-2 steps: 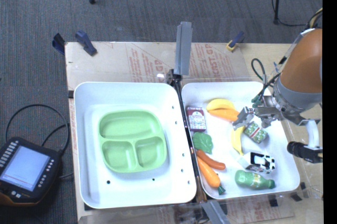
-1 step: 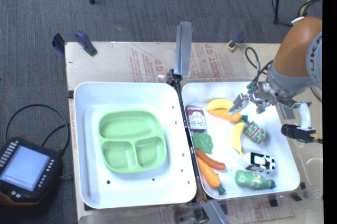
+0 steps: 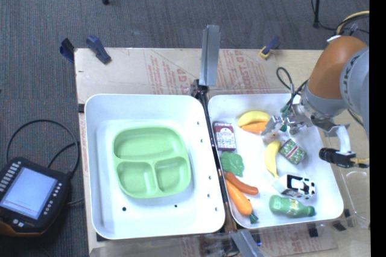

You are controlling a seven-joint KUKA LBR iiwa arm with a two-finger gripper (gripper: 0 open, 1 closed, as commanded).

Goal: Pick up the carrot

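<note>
The carrot (image 3: 239,200) is orange with a small green tip and lies slanted near the front left corner of the right bin (image 3: 330,189). A redder orange sausage-like piece (image 3: 242,184) lies just behind it. My gripper (image 3: 278,125) hangs over the back half of the same bin, beside a yellow banana (image 3: 254,117) and a green carton (image 3: 292,151). It is well away from the carrot, up and to the right of it. Nothing of the carrot is near it.
The right bin also holds a red packet (image 3: 224,135), broccoli (image 3: 231,163), a second banana (image 3: 271,157), a black-and-white carton (image 3: 300,187) and a green bottle (image 3: 291,207). A green divided tray (image 3: 152,160) sits in the left bin (image 3: 99,123).
</note>
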